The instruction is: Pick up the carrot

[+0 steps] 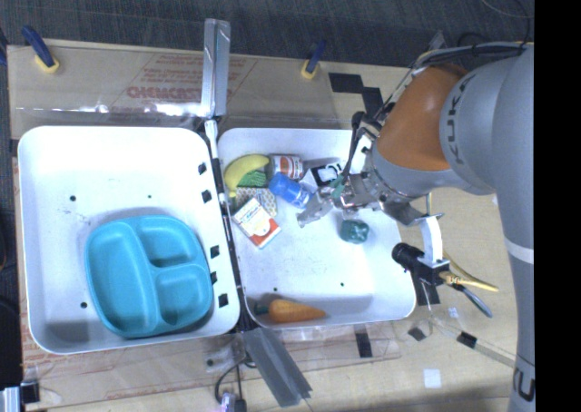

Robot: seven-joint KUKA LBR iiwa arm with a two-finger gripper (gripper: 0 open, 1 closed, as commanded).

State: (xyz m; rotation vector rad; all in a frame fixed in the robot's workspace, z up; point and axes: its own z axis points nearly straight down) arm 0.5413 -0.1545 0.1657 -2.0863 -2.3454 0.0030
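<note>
The orange carrot (292, 312) lies on its side against the near wall of the right bin (313, 265), towards that bin's left corner. My gripper (339, 195) is low over the bin's far right part, well away from the carrot. It sits just right of a blue-capped clear bottle (292, 192) and above a teal ball (354, 231). Nothing shows held in it.
A yellow banana (245, 168), a red and white can (287, 165) and a small white and red box (255, 220) crowd the right bin's far left. The left bin (54, 183) holds a blue divided tray (150, 274). The arm's bulk covers the right rim.
</note>
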